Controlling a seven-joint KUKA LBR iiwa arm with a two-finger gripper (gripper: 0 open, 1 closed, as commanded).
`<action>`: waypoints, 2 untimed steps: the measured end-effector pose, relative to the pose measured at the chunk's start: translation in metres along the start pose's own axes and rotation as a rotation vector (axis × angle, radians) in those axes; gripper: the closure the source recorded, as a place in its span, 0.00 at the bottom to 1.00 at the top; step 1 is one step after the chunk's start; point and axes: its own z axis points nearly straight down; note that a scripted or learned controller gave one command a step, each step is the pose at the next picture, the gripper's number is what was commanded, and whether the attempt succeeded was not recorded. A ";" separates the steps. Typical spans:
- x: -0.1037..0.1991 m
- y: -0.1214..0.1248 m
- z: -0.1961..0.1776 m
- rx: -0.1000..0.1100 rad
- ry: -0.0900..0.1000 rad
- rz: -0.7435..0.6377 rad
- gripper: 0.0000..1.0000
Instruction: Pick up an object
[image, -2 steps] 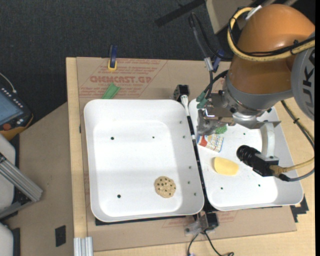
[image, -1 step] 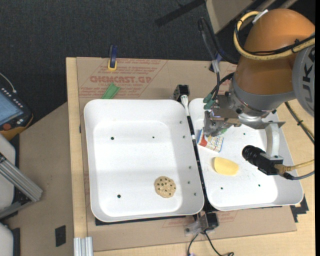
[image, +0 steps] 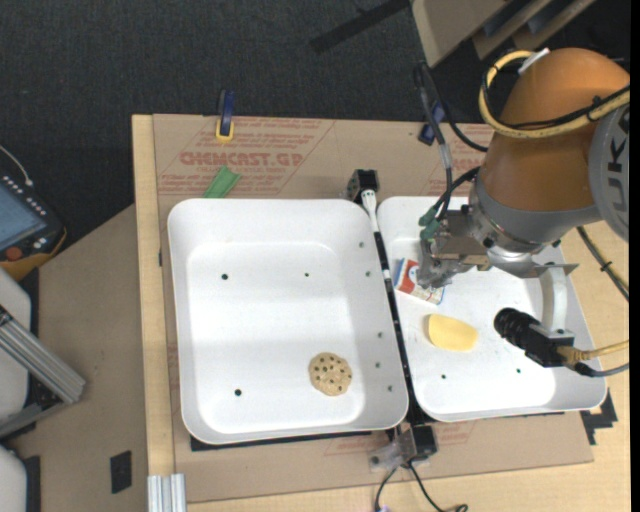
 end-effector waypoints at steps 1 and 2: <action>-0.045 -0.003 0.009 -0.002 0.000 0.001 1.00; 0.026 -0.007 -0.037 -0.010 0.003 -0.012 1.00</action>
